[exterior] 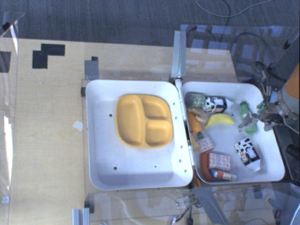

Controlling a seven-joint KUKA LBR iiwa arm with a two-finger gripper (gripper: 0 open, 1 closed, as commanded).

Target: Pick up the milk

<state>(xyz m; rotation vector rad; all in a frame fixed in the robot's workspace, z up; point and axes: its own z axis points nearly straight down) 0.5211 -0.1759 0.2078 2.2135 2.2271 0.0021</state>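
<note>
Hovering at the far right of the right bin, my gripper hangs with its fingers spread and nothing between them. Crowding is the biggest risk: a green bottle sits just beside me and a banana lies to my left, so a careless descent could catch either instead. Another cow-patterned pack up and to my left could be mistaken for my target. My milk lies just below me: a small carton, white with black patches, flat on its side and tilted.
</note>
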